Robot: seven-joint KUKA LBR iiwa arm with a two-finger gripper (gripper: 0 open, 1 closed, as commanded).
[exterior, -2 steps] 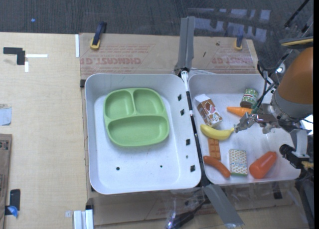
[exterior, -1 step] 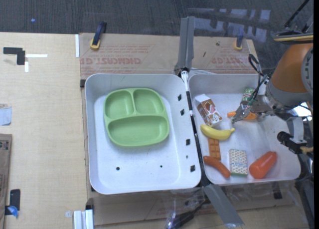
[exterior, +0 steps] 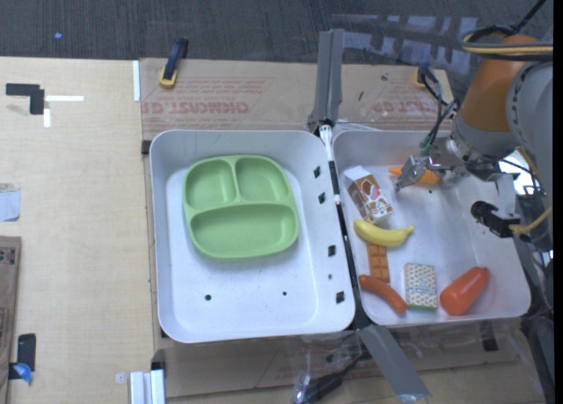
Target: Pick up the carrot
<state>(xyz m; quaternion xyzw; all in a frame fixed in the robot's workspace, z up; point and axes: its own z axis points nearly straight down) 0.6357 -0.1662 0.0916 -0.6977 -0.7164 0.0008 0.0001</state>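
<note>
While pincer (exterior: 412, 173) hovers, carrot (exterior: 422, 172) lies touching it.

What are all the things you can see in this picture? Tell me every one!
bins: two, white, side by side on the bench
plate: one, green with three sections, in the left bin
carrot: one, orange-red, near right corner of the right bin
banana: one, yellow, middle left of the right bin
sausage: one, reddish orange, near edge of the right bin
snack carton: one, white and brown, above the banana
small packet: one, pale green, between sausage and carrot
orange block: one, below the banana
small orange item: one, far part of the right bin, by the hand
clamp: one, yellow and black, beyond the bins
arm: one, grey with an orange band, right side
hand: one, over the far part of the right bin
</note>
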